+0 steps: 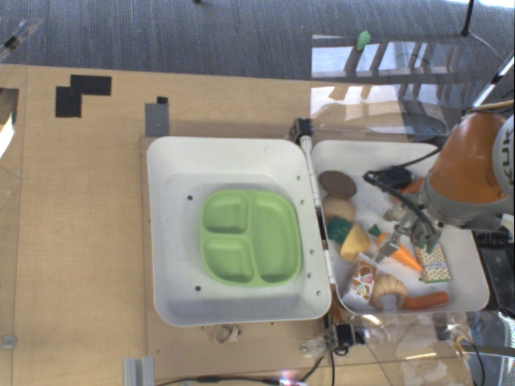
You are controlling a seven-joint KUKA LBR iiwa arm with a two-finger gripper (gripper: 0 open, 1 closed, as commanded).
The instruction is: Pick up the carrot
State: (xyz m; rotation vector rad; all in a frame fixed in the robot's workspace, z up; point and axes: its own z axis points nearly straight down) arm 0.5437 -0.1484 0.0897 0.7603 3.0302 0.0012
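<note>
In the right bin [475,296], near edge first: a sausage [426,300], croissant [389,286] and a small printed carton [362,278], its lettering unreadable. Farther back, the gripper [396,244] seems clamped on the orange carrot [402,256]; left, a green plate [249,237].

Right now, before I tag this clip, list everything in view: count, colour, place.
bins: two, white, side by side on the bench.
plate: one, green, three compartments, in the left bin.
carrot: one, orange, right bin, at the gripper tip.
brown oval item: one, top of right bin.
croissant: one, tan, lower right bin.
sausage: one, red-orange, bottom edge of right bin.
small boxes: two, printed, right bin.
gripper: one, metal, over the carrot.
arm: one, orange band, from right.
</note>
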